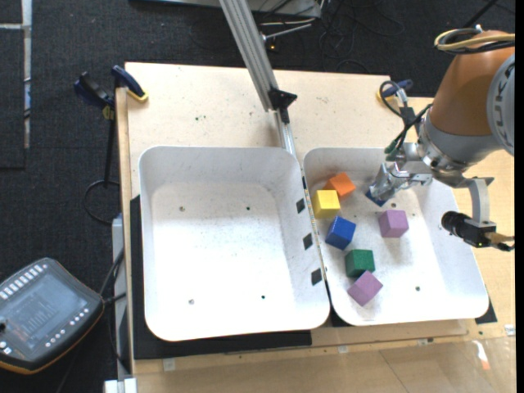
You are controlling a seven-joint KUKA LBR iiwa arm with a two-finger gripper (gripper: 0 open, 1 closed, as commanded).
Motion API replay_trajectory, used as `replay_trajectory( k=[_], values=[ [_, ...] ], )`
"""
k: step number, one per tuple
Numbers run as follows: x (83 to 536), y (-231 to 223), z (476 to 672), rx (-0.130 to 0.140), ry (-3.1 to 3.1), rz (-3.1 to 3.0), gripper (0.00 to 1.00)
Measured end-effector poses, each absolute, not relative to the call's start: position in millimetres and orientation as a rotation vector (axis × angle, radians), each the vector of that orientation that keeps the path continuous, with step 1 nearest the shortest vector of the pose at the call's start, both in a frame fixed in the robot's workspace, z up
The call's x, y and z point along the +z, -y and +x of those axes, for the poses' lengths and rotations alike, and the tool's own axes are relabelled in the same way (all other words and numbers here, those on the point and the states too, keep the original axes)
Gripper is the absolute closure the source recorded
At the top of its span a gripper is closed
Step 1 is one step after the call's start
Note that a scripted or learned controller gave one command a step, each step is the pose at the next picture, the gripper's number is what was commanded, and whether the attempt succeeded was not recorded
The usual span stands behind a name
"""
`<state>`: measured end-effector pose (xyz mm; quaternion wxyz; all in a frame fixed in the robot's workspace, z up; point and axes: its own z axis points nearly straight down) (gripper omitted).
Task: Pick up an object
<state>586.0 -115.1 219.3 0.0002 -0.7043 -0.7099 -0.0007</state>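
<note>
A pale, speckled bench (246, 105) sits on dark carpet and bears two shallow white bins side by side; the left bin (164, 219) and the right bin (442, 301) meet along a shared rim at the frame's centre.

We see the gripper (383, 188) hanging low over the upper middle of the right bin, and we cannot tell how it is set, since its tip blurs into a dark bluish shape. Just below it lies a purple cube (394, 223), near but apart. To its left are an orange cube (342, 185) and a yellow cube (327, 201), touching each other. Lower in the bin sit a blue cube (341, 232), a green cube (359, 262) and a second purple cube (365, 287), the last two nearly touching.

We judge these blocks light, stiff and smooth-faced, best taken across two opposite flat sides; a corner grip would likely slip.

The purple cube beside the gripper stands free on all sides, so we rate it easiest. The yellow cube crowds the shared rim. The bin's right half offers open room.
</note>
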Motion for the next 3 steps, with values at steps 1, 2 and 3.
replay_trajectory(
  k=[1,2,3],
  values=[
    [212.0,58.2,600.2,-0.003,2.231,-2.211,1.0],
    [209.0,9.8,605.9,-0.002,2.23,-2.212,1.0],
    [204.9,-41.9,618.0,-0.003,2.231,-2.212,1.0]
  ],
)
